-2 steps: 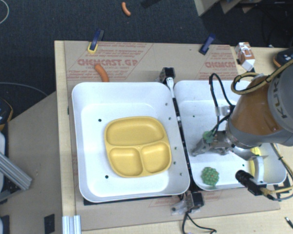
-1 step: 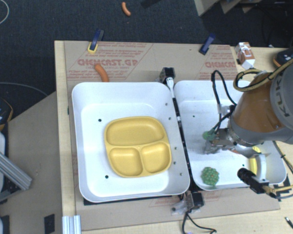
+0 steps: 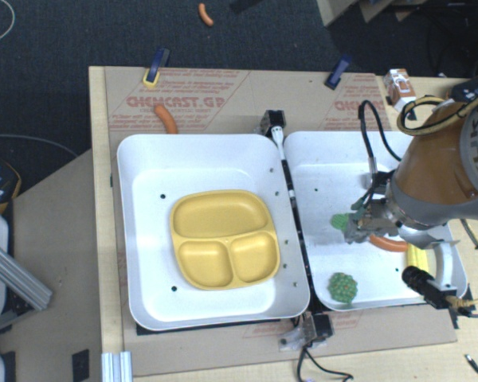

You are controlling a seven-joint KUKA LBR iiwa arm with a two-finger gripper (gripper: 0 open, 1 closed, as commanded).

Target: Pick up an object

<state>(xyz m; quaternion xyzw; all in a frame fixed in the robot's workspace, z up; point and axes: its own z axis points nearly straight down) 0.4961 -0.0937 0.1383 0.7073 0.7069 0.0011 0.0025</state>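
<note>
In the right bin (image 3: pixel 319 161), my gripper (image 3: pixel 358 228) is low over the floor, at the end of the grey arm with its orange band (image 3: pixel 430 165). A small green piece (image 3: pixel 338 222) lies right at the gripper's left side, touching or nearly touching it. An orange carrot-like piece (image 3: pixel 389 244) pokes out just right of the gripper, partly hidden under the wrist. A green broccoli-like lump (image 3: pixel 342 287) sits near the bin's front edge. A yellow item (image 3: pixel 418 258) lies at the right, half covered by the arm.
The left bin (image 3: pixel 143 165) holds a yellow divided plate (image 3: pixel 223 237). An orange sausage shape (image 3: pixel 166 118) lies on the cardboard behind the left bin. Blue clamps (image 3: pixel 154 66) (image 3: pixel 337 73) hold the board's back edge. Cables (image 3: pixel 370 134) loop above the right bin.
</note>
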